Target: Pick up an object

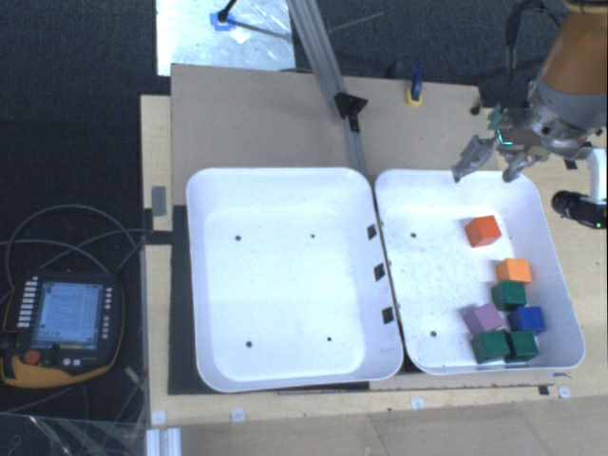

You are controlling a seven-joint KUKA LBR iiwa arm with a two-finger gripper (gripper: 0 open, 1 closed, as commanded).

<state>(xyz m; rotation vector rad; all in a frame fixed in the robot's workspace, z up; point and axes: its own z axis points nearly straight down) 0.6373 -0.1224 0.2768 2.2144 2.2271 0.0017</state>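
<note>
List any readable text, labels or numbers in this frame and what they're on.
No text can be read.
Teach pendant at the bench's left: its screen is lit, content too blurred to read.
Small tags along the bench's front edge: too small to read.
Blocks in the right bin, such as the orange block: no markings visible.

Arm [570, 55] in from right, claw [492, 166] pointing down, fingers spread, nothing between.
</note>
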